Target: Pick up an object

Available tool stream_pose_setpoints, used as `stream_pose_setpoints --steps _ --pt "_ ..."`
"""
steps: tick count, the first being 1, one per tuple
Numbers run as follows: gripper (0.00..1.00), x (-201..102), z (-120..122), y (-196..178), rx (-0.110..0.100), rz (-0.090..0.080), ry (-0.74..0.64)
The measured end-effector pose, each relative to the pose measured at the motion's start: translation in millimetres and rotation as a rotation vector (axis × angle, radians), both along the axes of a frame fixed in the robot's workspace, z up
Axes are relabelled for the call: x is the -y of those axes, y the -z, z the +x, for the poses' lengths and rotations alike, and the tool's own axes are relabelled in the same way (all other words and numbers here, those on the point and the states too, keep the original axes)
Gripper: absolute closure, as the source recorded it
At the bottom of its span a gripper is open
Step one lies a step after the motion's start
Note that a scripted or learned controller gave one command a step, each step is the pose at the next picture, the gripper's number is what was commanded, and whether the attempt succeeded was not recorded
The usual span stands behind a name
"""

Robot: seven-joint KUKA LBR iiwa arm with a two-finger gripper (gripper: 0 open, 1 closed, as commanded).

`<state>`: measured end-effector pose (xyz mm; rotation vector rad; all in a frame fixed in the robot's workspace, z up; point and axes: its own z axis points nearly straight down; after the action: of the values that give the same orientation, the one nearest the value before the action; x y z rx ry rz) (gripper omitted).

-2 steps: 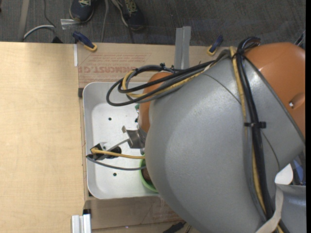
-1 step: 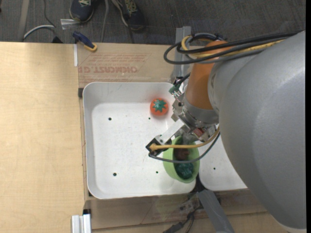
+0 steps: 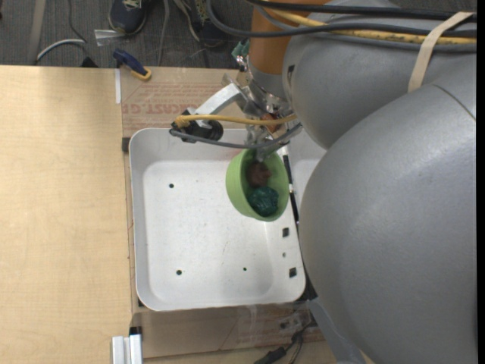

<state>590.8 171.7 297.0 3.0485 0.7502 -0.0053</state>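
On my left I see bare pale bench [image 3: 57, 203], with dark carpet beyond its far edge and a pair of shoes [image 3: 132, 2] on the floor there. A small blue-and-yellow tool [image 3: 130, 63] lies near the top corner of the brown cardboard [image 3: 174, 97] that runs behind the bin.

Next comes the white bin [image 3: 189, 279], its floor mostly bare except for a few small dark specks. Over its far rim a black part [image 3: 197, 132] hangs on a white bracket, with a yellow cable running from it toward the wrist.

Toward the bin's right side I see a green bowl [image 3: 258, 184], tipped so its opening faces me. Inside it sit a brownish lump [image 3: 260, 174] and, lower down, a teal lump [image 3: 264, 199]. The gripper [image 3: 265, 146] comes down onto the bowl's upper rim, and its tips appear to meet the rim there. I cannot tell how wide the fingers stand or whether they actually pinch the rim; the wrist hardware hides that. Whether the bowl is lifted or resting on the bin floor I also cannot say.

On the right, the orange band [image 3: 280, 21] sits above the wrist, and the big grey arm [image 3: 394, 203] covers the rest, with cables draped across its top.
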Motion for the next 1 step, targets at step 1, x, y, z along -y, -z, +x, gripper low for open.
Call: stream_pose_setpoints --steps 1 --pt "1.00 -55.9 -90.4 31.2 0.002 -0.001 0.266"
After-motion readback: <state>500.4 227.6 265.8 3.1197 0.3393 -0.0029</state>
